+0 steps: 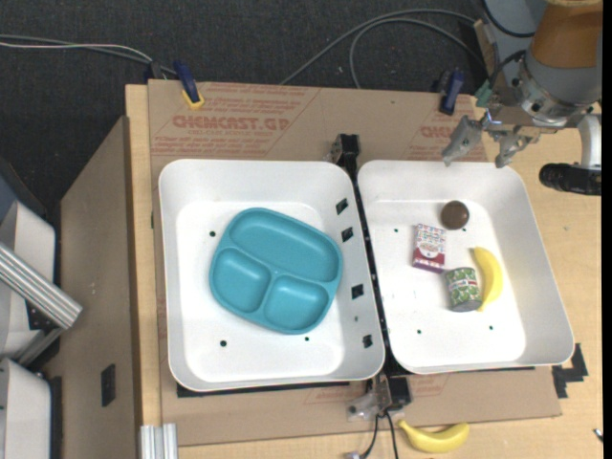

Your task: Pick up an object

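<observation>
The right bin (516,338) holds a brown round ball (454,214), a small pink and white carton (429,247), a yellow banana (490,275) and a green can (464,289) lying against the banana. My gripper (481,145) hovers above the bin's far edge, up and to the right of the brown ball. Its two fingers are spread apart and open, with nothing between them.
The left bin (182,323) holds a teal divided plate (276,270). Black clips run along the seam between the bins (356,256). A second banana (435,436) lies on the cardboard below the right bin. Blue clamps (188,86) pin the cardboard at the back.
</observation>
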Controlling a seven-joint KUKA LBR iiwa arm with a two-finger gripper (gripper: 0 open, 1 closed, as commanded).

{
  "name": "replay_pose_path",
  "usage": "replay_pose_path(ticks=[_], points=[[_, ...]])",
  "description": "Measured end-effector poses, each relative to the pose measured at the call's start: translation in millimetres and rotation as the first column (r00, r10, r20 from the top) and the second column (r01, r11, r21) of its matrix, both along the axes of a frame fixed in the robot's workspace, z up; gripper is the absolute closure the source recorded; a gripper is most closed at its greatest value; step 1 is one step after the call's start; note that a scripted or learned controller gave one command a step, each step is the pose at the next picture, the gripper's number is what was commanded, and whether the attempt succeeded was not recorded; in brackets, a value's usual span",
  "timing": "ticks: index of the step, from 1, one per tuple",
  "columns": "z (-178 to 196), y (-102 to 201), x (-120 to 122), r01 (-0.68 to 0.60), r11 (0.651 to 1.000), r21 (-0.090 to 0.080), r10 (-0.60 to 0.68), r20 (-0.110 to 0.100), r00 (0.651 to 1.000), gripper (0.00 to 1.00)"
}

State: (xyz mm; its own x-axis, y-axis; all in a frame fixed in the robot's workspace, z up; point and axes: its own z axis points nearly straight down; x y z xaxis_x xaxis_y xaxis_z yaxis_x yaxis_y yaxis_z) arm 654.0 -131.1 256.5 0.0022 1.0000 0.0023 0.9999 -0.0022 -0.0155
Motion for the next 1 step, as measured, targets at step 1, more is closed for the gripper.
replay_pose_path(ticks=[1], points=[[9.1, 0.4, 2.0, -0.003, 1.000, -0.002, 0.003, 0.014, 1.000, 0.00]])
